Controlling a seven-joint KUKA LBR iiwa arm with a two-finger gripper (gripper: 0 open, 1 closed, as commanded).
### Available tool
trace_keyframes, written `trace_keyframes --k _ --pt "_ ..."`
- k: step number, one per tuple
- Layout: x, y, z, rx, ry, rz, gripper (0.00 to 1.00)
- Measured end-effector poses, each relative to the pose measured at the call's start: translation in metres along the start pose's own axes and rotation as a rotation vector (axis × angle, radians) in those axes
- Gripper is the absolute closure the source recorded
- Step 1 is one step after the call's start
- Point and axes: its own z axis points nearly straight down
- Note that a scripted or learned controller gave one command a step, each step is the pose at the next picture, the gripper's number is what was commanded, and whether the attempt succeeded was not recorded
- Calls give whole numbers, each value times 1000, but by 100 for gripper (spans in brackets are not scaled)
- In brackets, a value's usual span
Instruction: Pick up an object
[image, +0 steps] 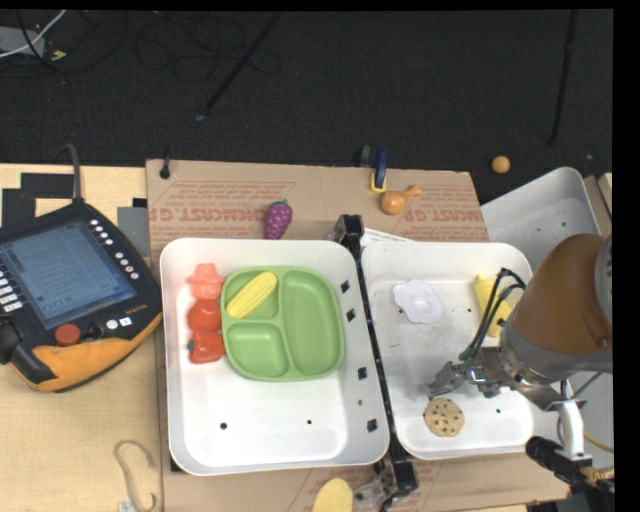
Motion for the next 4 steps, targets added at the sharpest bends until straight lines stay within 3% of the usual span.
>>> trace_keyframes --k 1,2,4 --pt "2 0 42 -5 -1 0 0" --pt "0 0 30 -6 -1 9 100" --pt "-3 3 -55 -9 -3 2 100"
